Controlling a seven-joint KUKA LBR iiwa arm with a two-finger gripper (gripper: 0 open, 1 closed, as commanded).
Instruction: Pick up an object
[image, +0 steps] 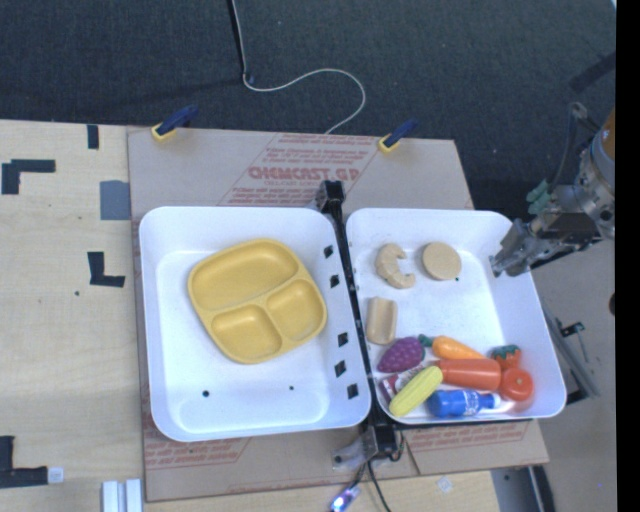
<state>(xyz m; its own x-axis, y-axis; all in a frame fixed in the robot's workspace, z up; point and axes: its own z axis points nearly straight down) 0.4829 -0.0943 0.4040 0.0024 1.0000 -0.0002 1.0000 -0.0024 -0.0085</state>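
Your gripper (505, 262) sits over the right bin (478, 222) rim at its far right edge, holding nothing; can't tell from here how it's set. Targets are all in that bin: round cookie (441, 261) and croissant (394, 266) lie apart near the top, while corn (415, 390), grapes (401, 353), carrot (458, 349) and tomato (517, 384) crowd the bottom. Go for the cookie: nearest and isolated, so come straight down, centred, clear of the wall.
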